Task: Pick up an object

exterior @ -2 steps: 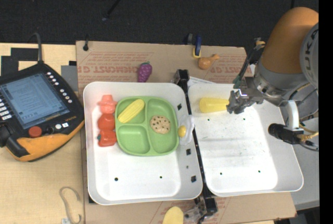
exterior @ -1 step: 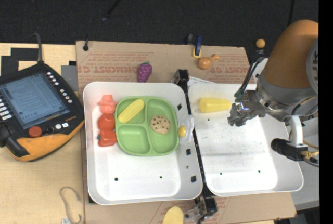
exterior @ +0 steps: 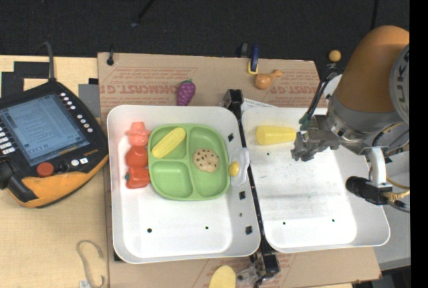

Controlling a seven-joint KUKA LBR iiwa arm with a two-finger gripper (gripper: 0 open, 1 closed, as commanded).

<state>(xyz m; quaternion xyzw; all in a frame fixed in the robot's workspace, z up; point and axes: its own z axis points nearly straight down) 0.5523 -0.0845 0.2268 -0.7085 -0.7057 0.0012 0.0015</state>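
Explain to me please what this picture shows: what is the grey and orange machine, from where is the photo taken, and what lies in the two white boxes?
The machine is a robot arm reaching in from the right. At its end is a gripper, which hangs low over the right bin. I cannot tell whether it holds anything. The one camera sits above the bench and looks down at a slant.

In the right bin lies a yellow block, just left of the gripper. The left bin holds a green tray carrying toy corn and a cookie, with a red toy beside it. Behind the bins lie purple grapes and a small pear. At far left is a control tablet.
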